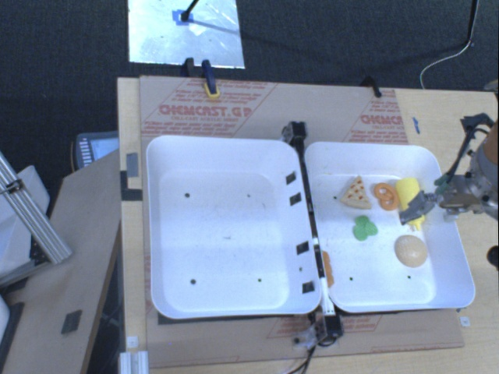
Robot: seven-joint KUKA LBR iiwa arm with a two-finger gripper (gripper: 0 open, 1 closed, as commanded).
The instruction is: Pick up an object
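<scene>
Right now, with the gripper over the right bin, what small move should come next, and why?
Probably a short descent onto the yellow block. The gripper sits over its lower end at the right bin's far side, with nothing seen held; the orange ring lies just left, so going straight down seems safest.

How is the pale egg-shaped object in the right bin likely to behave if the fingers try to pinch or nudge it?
The pale, smooth, egg-shaped object looks rounded all over, so it would probably roll on the flat floor of the right white bin if nudged. Its glossy curved surface may slip out of a two-sided pinch. It lies apart from the green piece, so a roll could go unchecked.
</scene>
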